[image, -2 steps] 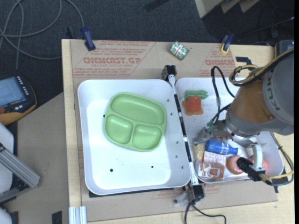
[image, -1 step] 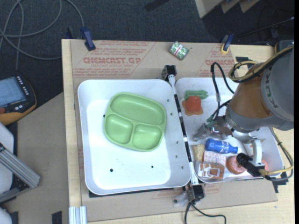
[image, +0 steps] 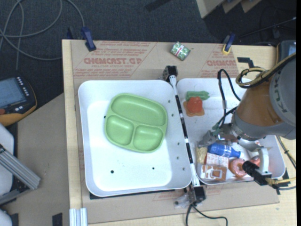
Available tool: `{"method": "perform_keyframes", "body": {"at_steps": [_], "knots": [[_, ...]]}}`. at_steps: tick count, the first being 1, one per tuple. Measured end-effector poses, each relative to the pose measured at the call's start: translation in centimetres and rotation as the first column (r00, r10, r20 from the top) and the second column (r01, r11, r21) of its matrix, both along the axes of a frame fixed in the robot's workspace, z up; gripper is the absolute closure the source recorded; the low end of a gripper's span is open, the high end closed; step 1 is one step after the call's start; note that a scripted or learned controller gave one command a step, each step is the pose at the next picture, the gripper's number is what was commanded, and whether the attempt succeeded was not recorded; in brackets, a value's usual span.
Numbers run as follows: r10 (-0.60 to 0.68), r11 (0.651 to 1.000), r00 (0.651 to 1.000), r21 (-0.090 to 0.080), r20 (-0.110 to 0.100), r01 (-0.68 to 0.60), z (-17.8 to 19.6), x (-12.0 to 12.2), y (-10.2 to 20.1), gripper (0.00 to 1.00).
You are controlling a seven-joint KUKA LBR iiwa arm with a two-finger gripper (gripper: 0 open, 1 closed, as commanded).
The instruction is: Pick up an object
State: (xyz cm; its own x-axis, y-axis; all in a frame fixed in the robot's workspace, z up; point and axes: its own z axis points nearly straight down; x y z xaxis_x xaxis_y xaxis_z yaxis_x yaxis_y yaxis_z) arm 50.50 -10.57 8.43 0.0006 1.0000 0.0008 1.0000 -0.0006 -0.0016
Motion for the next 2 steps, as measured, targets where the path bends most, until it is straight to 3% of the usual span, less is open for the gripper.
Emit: {"method": "perform_keyframes", "body": {"at_steps": [1,2], "knots": [[0.0,1.0,1.0,0.0,0.002,0.0,1.0,0.1,0.0,1.0],[0.001,1.0,1.0,-0.002,0.003,-0.001,7.2,3.1,-3.5,1.0]]}}
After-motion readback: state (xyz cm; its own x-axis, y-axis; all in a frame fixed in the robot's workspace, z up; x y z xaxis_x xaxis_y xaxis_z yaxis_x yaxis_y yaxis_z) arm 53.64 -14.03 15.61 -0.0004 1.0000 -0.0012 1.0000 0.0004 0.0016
